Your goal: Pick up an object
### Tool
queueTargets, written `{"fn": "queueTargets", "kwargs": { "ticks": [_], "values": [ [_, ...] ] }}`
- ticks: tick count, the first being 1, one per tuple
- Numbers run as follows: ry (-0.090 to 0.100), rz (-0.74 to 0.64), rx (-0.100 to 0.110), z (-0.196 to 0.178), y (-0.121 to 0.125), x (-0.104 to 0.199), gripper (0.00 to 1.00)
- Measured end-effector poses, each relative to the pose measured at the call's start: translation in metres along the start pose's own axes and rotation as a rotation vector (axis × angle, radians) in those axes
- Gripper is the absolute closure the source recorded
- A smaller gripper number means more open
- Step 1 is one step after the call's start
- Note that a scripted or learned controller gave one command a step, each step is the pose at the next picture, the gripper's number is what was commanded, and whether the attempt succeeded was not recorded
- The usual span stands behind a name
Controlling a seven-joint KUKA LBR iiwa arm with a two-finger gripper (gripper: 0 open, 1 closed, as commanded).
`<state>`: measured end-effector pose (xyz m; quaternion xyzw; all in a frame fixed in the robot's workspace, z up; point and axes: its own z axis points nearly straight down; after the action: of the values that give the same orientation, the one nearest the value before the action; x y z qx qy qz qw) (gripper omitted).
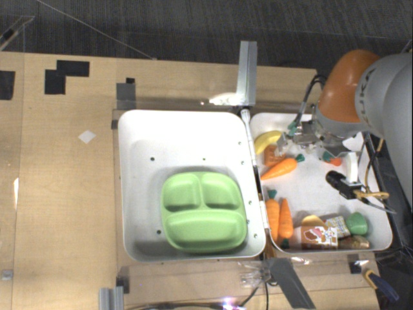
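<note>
We see the gripper, jaw state impossible to tell, poised with the carrot near at seven o'clock, its long axis running two-to-eight.

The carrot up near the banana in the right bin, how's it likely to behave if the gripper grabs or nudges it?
The carrot looks like a moulded toy, so probably stiff and light. Its round, tapered body could slip from fingers closing near the thin end. Nudged, it would likely roll or pivot toward the banana close beside it.
</note>
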<state>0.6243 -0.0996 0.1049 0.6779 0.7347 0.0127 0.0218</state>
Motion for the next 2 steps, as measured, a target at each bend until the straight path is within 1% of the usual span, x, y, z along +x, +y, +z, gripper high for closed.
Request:
{"fn": "queueTargets", "kwargs": {
  "ticks": [2],
  "values": [
    [0.003, -0.11, -0.008, -0.0016, -0.0194, 0.0111, 0.0]
  ]
}}
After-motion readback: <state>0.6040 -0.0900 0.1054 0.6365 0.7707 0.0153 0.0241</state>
